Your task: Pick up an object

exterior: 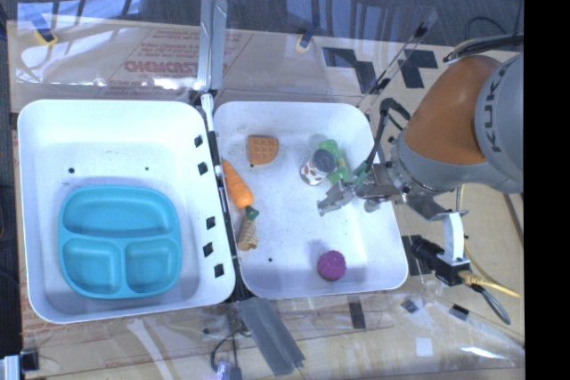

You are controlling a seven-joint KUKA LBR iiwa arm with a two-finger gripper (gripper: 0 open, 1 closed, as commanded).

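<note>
One carrot (236,185), one waffle (263,149), one purple ball (331,264), right bin (294,285).

Arm reached in from the right, wrist low.
My gripper (328,204) pointed left from the grey wrist; the orange band sat behind it, up and right.
</note>
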